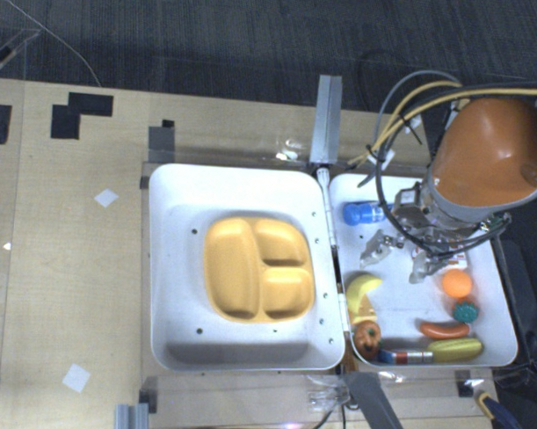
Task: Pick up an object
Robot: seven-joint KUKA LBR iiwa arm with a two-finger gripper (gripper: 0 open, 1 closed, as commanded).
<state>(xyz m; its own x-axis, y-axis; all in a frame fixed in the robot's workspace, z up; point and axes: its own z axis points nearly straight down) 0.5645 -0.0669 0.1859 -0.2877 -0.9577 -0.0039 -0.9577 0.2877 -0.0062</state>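
Nearest my camera, along the right bin's (508, 342) front wall, lie a marker (402, 355), a yellow-green pickle-shaped toy (455, 349) and a red sausage (444, 330). My gripper (399, 255) hangs above the bin floor with both fingers (375, 249) spread wide and nothing between them. Below and slightly left of the jaws sits a banana (362, 294), my candidate; just right of them, an orange ball (457, 283) and a teal knob (465, 311); up-left, a blue bottle (364, 212). I judge the banana a light, stiff, smooth plastic toy, best pinched across its narrow middle. The ball would likely roll away. Far left of the jaws, the other bin (166, 250) holds a yellow divided tray (256, 269).
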